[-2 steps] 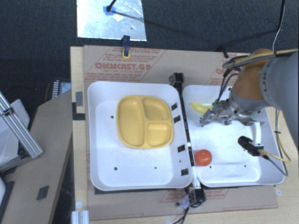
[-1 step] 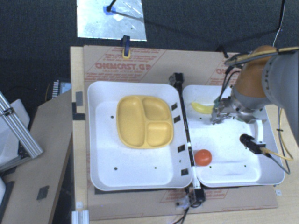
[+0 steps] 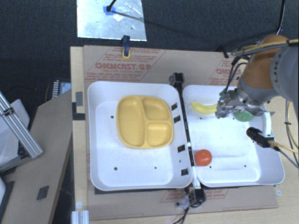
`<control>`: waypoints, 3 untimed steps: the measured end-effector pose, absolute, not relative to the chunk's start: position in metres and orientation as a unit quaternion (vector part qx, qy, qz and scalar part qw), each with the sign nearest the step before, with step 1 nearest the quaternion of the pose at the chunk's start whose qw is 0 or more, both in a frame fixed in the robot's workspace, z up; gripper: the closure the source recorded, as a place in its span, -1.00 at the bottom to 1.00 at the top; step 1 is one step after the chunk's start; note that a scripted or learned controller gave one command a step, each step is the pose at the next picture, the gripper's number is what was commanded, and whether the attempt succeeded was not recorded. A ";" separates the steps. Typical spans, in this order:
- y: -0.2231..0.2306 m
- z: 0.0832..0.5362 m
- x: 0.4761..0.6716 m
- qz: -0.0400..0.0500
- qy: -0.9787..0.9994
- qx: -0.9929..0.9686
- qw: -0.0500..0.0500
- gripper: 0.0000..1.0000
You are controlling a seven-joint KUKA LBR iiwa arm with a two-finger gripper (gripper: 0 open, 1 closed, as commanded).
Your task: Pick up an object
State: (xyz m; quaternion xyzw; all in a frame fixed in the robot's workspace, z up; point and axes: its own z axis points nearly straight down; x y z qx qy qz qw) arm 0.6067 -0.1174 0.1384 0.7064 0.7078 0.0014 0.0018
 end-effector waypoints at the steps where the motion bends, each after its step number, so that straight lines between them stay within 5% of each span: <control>1: -0.119 0.191 0.598 0.002 0.707 0.708 0.002 1.00; 2: -0.113 0.253 0.602 0.002 0.709 0.705 0.003 1.00; 3: -0.055 0.240 0.595 0.001 0.711 0.704 0.000 1.00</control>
